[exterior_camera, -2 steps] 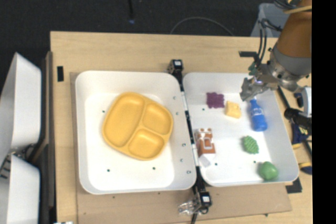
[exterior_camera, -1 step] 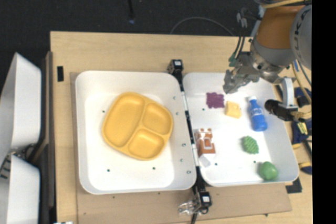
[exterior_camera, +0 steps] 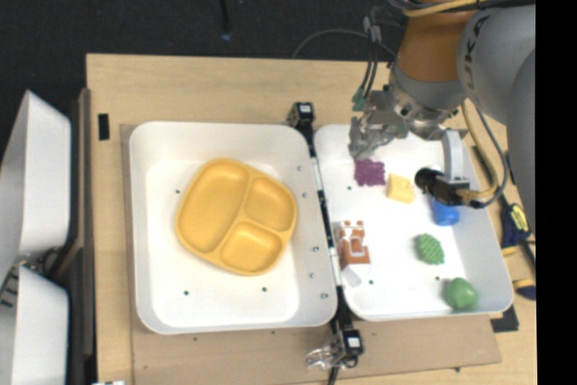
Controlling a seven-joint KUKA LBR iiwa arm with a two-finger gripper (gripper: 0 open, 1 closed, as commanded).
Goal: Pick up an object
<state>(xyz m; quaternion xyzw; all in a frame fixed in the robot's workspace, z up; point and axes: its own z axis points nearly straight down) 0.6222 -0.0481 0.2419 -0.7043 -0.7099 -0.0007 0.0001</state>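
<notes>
Purple object (exterior_camera: pixel 369 171) just below pincer (exterior_camera: pixel 364 143), arm angled down from right

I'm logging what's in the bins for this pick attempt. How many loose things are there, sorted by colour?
Yellow: 2, the divided plate in the left bin and a small block
Green: 2, a ridged piece and a rounded piece
Purple: 1
Blue: 1
Orange-and-white: 1
Total: 7

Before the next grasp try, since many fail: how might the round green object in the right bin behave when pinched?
The round green object looks smooth and rounded, so it may roll or squirt sideways. It seems small, probably light. It sits near the bin's corner wall, which could crowd a grasp.
</notes>
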